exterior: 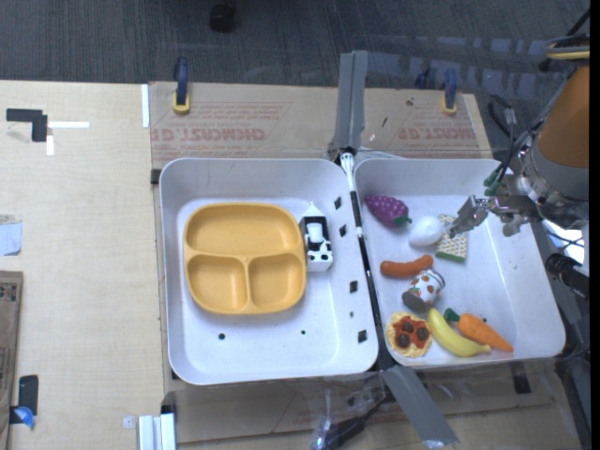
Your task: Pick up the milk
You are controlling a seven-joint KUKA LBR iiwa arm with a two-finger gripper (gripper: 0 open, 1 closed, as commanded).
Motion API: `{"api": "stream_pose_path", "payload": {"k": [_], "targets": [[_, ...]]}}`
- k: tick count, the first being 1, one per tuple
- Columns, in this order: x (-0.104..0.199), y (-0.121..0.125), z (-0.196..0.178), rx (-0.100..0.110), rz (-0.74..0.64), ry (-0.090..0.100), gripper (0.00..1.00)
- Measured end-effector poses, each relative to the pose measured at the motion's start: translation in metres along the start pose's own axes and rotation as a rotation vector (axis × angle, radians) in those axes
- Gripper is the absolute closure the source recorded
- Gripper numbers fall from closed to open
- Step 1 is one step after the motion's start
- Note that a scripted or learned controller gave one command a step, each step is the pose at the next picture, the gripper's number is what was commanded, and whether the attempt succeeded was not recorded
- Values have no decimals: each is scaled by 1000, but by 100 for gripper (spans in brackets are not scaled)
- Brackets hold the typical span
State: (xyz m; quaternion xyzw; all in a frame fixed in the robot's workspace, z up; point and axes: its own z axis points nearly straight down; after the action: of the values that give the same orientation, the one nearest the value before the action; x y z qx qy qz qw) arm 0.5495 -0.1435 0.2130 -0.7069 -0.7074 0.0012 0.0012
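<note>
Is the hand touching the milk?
Apart. The camera view shows the milk in the left bin beside the yellow plate, while the hand hangs over the right bin.

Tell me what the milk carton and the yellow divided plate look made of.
Milk carton: probably moulded plastic toy, white with black cow patches, faintly glossy. Yellow divided plate: likely matte plastic, judging by its uniform colour and soft rounded ridges between compartments.
</note>
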Motion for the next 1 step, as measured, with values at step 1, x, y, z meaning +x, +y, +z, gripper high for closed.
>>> {"api": "stream_pose_path", "payload": {"k": [1], "targets": [[72,-22,22,0,-229,0,0]]}}
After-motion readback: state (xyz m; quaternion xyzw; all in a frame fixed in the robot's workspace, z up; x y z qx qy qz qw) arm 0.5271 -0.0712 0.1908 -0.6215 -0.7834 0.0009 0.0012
